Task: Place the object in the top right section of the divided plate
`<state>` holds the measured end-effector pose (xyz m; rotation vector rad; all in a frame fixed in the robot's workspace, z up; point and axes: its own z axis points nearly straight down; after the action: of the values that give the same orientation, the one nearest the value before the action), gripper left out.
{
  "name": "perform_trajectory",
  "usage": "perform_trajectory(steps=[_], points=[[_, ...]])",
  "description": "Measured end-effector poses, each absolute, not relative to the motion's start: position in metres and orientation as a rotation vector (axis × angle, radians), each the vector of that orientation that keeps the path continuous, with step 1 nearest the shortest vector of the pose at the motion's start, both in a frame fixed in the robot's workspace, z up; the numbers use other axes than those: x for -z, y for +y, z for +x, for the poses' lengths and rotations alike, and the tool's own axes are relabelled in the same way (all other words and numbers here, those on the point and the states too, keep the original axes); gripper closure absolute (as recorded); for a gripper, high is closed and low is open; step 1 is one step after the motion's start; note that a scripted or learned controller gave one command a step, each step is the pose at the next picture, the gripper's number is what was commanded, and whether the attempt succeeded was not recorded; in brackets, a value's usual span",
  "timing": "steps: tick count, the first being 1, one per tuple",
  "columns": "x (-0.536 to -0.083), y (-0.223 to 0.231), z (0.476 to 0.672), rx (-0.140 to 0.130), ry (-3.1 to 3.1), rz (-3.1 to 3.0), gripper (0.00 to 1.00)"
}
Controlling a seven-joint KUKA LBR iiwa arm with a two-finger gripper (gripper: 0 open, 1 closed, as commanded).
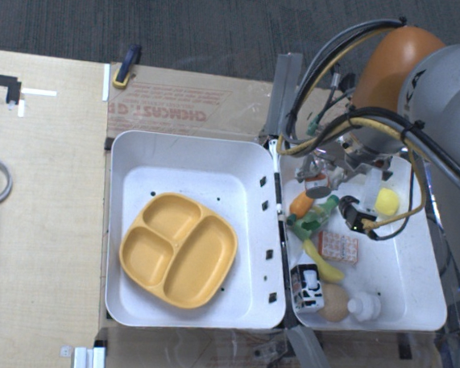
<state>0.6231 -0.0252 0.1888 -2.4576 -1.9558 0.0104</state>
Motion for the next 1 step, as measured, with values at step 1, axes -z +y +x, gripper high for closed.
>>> perform_trajectory(steps=[1], points=[[-0.2250, -0.0512, 0.6590, -0.007, -2.010, -2.414, 1.00]])
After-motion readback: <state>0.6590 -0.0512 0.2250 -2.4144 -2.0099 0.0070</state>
